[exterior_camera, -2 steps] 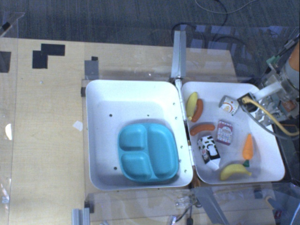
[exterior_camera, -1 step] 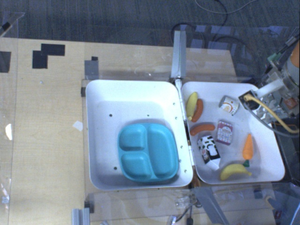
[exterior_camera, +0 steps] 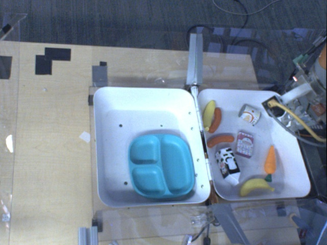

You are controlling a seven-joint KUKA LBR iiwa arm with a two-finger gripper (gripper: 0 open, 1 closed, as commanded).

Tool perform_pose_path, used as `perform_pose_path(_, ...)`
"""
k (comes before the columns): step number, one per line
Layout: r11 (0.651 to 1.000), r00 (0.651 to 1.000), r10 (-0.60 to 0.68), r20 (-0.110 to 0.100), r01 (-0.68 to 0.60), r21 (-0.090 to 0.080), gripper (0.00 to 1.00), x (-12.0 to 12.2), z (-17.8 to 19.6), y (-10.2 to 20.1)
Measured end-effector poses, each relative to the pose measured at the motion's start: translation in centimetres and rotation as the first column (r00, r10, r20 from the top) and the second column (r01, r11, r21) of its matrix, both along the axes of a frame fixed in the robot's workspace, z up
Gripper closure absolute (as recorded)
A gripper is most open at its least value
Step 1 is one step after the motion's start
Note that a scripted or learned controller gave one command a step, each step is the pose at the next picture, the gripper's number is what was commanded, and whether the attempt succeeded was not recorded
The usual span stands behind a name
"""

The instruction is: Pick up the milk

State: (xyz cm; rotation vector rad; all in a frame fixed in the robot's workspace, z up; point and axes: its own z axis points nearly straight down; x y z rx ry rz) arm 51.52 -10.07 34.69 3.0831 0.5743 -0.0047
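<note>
Bench point(exterior_camera: 51, 137) of pale wood, dark carpet point(exterior_camera: 102, 9)

Your milk carton point(exterior_camera: 227, 163) lies in the right bin point(exterior_camera: 294, 173), between sausage point(exterior_camera: 220, 139) and banana point(exterior_camera: 255, 186); blue tray point(exterior_camera: 161, 165) in left bin point(exterior_camera: 116, 137).

The milk point(exterior_camera: 227, 163) is a small carton with black and white cow patches. It lies on its side in the right bin point(exterior_camera: 299, 157), near the bin's left wall, a little tilted, just under a reddish sausage point(exterior_camera: 220, 140) and just beside a yellow banana point(exterior_camera: 256, 186)
</note>
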Motion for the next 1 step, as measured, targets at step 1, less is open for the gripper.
perform_pose_path(1, 1.0, 1.0, 0.008, 0.0, -0.008, -0.002, 1.0, 0.18, 0.93, 0.1)
